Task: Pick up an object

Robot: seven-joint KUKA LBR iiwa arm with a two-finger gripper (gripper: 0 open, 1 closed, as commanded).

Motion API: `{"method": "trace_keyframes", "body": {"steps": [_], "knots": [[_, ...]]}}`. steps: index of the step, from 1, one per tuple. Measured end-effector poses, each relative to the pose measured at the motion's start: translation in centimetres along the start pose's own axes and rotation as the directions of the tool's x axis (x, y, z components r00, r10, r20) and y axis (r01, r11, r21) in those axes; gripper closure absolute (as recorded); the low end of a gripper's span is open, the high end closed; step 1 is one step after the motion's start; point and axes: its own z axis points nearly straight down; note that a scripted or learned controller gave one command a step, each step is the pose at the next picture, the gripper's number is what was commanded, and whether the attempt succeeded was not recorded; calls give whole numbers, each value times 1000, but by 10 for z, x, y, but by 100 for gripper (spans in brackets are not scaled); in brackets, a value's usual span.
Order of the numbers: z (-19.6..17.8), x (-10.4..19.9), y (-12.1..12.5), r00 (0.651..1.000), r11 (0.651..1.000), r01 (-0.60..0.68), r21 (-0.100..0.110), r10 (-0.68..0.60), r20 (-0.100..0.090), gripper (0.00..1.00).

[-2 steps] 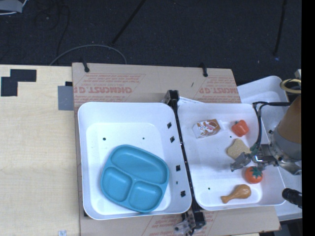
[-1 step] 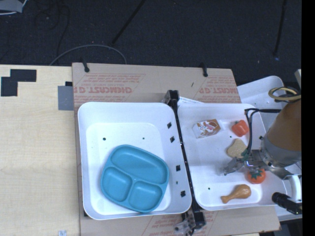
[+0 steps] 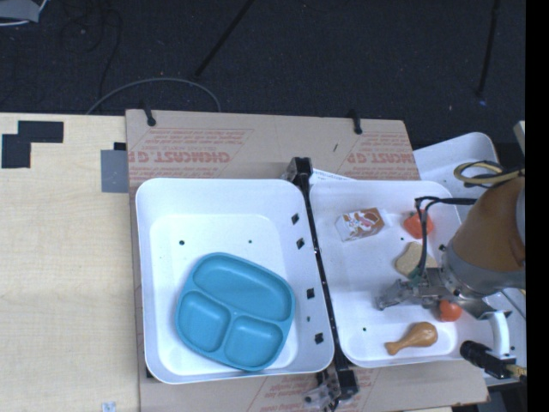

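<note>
Going left to right: way off to the end effector's left is the light wooden bench (image 3: 60, 256), with a brown cardboard sheet (image 3: 257, 148) lying on it under both bins. The left shallow white plastic bin (image 3: 214, 200) holds a blue three-compartment plastic plate (image 3: 234, 311), well away from the end effector and on the far side of the black divider strip (image 3: 314, 269) that runs between the bins.

The right shallow white plastic bin (image 3: 360, 316) is where everything's going on. Up and to the left of the end effector is a small flat packet with a brown and white printed wrapper (image 3: 361, 223), lying clear on its own. Just above the end effector there's a tan rounded bread-like piece (image 3: 410, 257), and further up from that a small orange-red round thing (image 3: 415, 225), partly behind a black cable (image 3: 429, 230) that loops down to the wrist. Below the end effector, near the bin's front wall, is a tan toy chicken drumstick (image 3: 413, 337), close but not touching. Tucked against the arm on the right is another small orange-red thing (image 3: 449, 311), half hidden.

The grey metal end effector (image 3: 390, 299) is low in the right bin, pointing left from the grey arm with the orange band (image 3: 493, 230). Honestly I can't tell whether it's spread or pinched, it's too blurry there, and I can't see anything clamped in it. The arm itself blocks the bin's right end.
</note>
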Motion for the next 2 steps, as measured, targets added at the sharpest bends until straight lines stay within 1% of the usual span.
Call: {"method": "trace_keyframes", "body": {"steps": [1, 2], "knots": [[-11, -3, -1, 1000, 1000, -6, -1, 6, 5, 100], [-65, -13, -5, 1000, 1000, -11, -2, 11, 9, 100]]}}
